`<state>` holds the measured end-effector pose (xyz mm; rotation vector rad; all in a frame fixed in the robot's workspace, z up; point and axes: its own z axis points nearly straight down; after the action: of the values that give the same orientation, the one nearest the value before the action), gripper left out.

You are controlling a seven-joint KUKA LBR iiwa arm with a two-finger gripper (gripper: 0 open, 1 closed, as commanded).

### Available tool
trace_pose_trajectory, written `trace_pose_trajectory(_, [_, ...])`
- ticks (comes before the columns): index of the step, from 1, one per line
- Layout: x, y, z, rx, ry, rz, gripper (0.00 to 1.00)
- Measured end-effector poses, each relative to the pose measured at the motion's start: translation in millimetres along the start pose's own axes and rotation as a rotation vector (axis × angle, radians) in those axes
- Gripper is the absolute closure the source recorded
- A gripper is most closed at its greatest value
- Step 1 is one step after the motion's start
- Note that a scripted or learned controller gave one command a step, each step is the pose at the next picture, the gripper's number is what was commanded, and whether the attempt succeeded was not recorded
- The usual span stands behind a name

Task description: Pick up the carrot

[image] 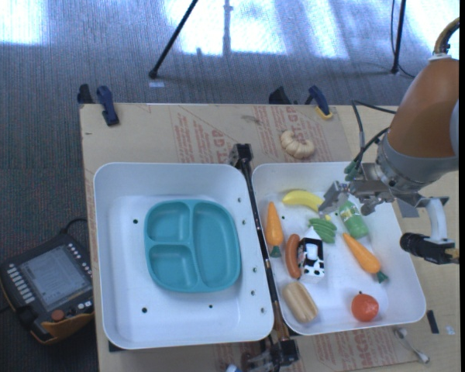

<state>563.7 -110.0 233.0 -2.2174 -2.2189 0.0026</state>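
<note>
Gripper [347, 200] hovers over the right bin [407, 301], fingers spread and holding nothing, while the carrot [363, 256] lies just below it, beside the green bottle [354, 220].

- The arm [422, 118] is bulky and rounded, with a broad orange band above a pale grey wrist section.
- Thin dark cables [364, 138] loop along its left side down toward the wrist.
- The gripper [349, 196] is a cluster of grey metal brackets and small dark parts.
- A black cylindrical piece [426, 246] on a pale bracket sticks out beside the wrist.
</note>
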Motion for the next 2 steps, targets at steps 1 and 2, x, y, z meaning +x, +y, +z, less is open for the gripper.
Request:
trace_pose_trajectory(1, [-59.5, -31.8, 88.2, 0.001, 0.000, 0.022, 0.00])
trace_pose_trajectory(2, [-72.8, -19.2, 145.1, -0.002, 0.000, 0.387, 0.00])
